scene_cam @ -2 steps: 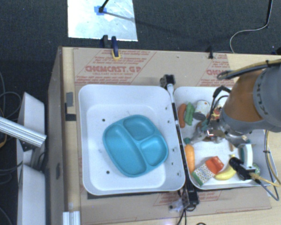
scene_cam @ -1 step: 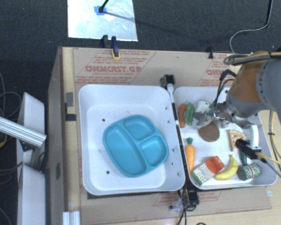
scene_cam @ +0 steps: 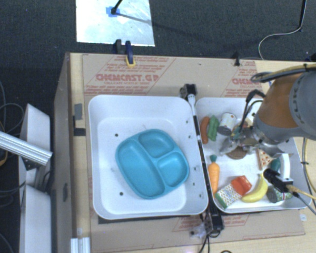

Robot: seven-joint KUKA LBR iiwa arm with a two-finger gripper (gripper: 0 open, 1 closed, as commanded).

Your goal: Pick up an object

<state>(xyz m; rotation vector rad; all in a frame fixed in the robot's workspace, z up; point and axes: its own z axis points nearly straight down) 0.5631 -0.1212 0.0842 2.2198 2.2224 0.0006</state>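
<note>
Right white bin (scene_cam: 300, 207), gripper (scene_cam: 237, 138) low, grip state unclear, brown object (scene_cam: 236, 153) just beneath.

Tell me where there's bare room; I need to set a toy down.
Free: the left bin floor around the blue divided plate, widest toward its left wall. Crowded: the right bin, with carrot, banana and the pincer.

This looks like a robotics lab: a grey arm (scene_cam: 300, 107) reaches over two white bins (scene_cam: 102, 120) on a cardboard-covered bench (scene_cam: 147, 75), loose cables (scene_cam: 282, 33) trail across dark carpet (scene_cam: 31, 30), and toy food, probably plastic, fills one bin.
</note>
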